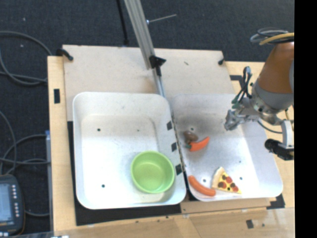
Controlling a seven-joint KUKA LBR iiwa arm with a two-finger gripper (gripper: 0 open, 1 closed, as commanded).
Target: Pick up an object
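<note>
My gripper (232,121) hangs over the upper right part of the right bin (257,148), below the arm's orange band. Nothing shows between its tips. An orange carrot (199,144) lies left of centre in that bin, with a small brown object (190,135) touching its upper end. A red-orange sausage (201,186) rests against the bin's front rim. Beside it lies a pizza slice (225,181) with dark red toppings. A green bowl (152,171) sits upright in the front right corner of the left bin (99,118). The gripper stands apart from all of them, up and right of the carrot.
A slanted aluminium pole (141,29) rises from a clamp behind the gap between the bins. Cables trail over the dark floor at left. A black fitting (277,148) juts over the right bin's right rim.
</note>
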